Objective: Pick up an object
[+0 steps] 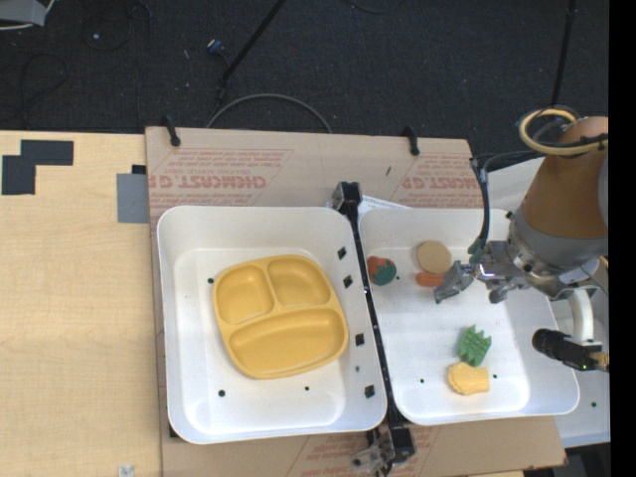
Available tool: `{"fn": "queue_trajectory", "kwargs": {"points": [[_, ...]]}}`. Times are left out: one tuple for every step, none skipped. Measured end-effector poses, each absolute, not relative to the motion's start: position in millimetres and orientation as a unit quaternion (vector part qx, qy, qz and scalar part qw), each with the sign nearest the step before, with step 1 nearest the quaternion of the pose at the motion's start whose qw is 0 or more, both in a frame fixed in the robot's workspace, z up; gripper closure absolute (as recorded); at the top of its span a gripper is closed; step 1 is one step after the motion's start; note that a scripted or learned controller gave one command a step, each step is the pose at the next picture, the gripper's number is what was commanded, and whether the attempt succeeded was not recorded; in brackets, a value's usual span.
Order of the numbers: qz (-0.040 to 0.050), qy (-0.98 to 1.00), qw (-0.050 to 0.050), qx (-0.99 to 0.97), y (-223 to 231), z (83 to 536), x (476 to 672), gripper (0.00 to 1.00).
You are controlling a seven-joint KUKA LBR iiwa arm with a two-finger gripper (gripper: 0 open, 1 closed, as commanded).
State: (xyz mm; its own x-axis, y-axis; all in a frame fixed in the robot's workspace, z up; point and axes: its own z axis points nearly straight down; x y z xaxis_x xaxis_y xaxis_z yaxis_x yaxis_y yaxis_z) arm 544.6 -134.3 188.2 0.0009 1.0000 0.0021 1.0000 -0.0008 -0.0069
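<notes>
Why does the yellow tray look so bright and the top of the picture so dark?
Camera view: strong light from above makes the white bins nearly glare, so the tray shines; the floor behind is dark and unlit; small toys like the pineapple look soft, slightly blurry; shadows are faint.

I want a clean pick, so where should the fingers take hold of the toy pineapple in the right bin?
Probably the pineapple's yellow body, from straight above: it lies flat on the right bin floor, and its green leaves look spiky and uneven.
</notes>
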Motion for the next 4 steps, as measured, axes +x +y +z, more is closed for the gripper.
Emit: {"fn": "queue_trajectory", "kwargs": {"points": [[0.0015, -0.707, 0.003, -0.708, -124.2, 137.1, 540.5, 0.00], [0.0010, -0.707, 0.002, -0.707, -123.5, 85.5, 540.1, 0.00], [0.0005, -0.706, 0.002, -0.709, -124.4, 98.1, 540.6, 1.00], [0.0002, -0.708, 0.000, -0.707, -121.1, 155.0, 548.5, 1.00]]}}
